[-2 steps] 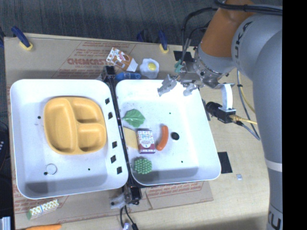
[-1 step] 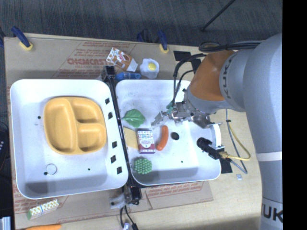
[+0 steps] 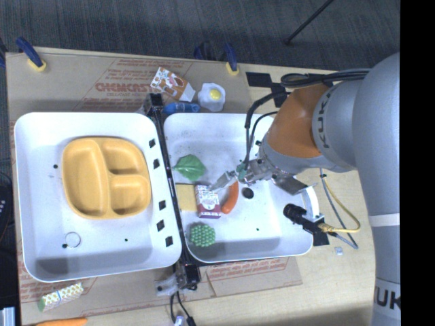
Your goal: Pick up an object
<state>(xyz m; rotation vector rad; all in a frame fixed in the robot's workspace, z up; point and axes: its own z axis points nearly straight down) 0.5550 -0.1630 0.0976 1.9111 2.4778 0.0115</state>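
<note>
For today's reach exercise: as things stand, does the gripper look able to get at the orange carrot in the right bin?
Probably yes. The gripper hangs just above the carrot, whose top is uncovered; only the small packet lies close on one side.

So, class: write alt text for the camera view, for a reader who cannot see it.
A grey robot arm with an orange band reaches into the right white bin, its gripper just above a small orange carrot, beside a red-and-white packet. The left white bin holds a yellow divided tray.

My claw (image 3: 230,178) hangs over the right bin (image 3: 272,243), just above an orange carrot (image 3: 230,197) lying tilted beside a small red-and-white packet (image 3: 208,201).
</note>
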